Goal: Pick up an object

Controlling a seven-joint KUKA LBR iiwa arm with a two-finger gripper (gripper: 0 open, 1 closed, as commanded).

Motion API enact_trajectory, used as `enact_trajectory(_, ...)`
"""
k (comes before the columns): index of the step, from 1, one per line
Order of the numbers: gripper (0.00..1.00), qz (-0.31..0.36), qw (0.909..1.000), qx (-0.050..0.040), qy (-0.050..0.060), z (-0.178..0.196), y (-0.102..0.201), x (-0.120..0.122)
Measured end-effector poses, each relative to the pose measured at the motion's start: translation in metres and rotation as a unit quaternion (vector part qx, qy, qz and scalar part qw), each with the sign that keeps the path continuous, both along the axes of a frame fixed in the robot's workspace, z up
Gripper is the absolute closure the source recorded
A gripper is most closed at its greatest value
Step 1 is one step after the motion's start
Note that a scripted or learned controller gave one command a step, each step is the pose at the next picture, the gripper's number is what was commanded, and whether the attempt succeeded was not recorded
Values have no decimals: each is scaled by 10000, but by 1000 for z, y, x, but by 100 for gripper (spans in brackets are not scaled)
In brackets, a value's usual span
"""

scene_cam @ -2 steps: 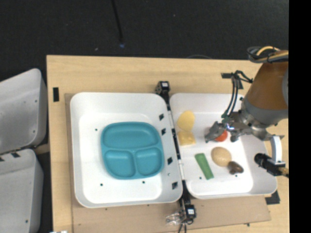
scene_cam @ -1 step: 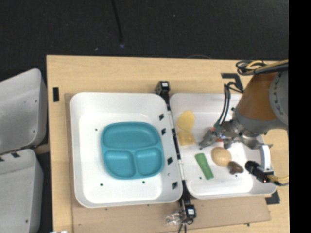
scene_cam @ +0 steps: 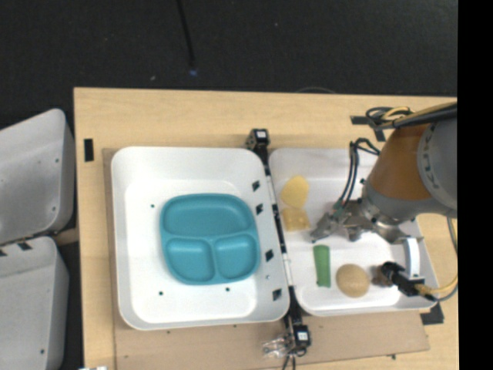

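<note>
The worktop (scene_cam: 192, 118) looks like pale matt wood. Both bins (scene_cam: 131, 299) are smooth white plastic with a slight sheen. The teal tray (scene_cam: 208, 237) is smooth matt plastic. The green block (scene_cam: 322, 266) looks smooth, the tan ball (scene_cam: 353, 280) dull and slightly rough.

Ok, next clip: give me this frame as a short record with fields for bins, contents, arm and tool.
left bin: holds a teal divided plate
right bin: holds a pale yellow object, a green stick and a round tan object
arm: reaches in over the right bin
tool: low in the right bin, beside the pale yellow object; grip state unclear
</note>
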State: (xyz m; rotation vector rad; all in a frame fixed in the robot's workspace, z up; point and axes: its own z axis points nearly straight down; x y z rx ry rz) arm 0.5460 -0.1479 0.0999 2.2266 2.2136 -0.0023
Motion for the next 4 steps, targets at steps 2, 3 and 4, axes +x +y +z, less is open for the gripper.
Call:
enact_trajectory(2,100,-10,10000,3,-22,68,-10,-3)
enact_trajectory(3,100,54,10000,1,-37,121,-12,-1)
enact_trajectory(4,100,60,10000,18,-1,119,37,-5)
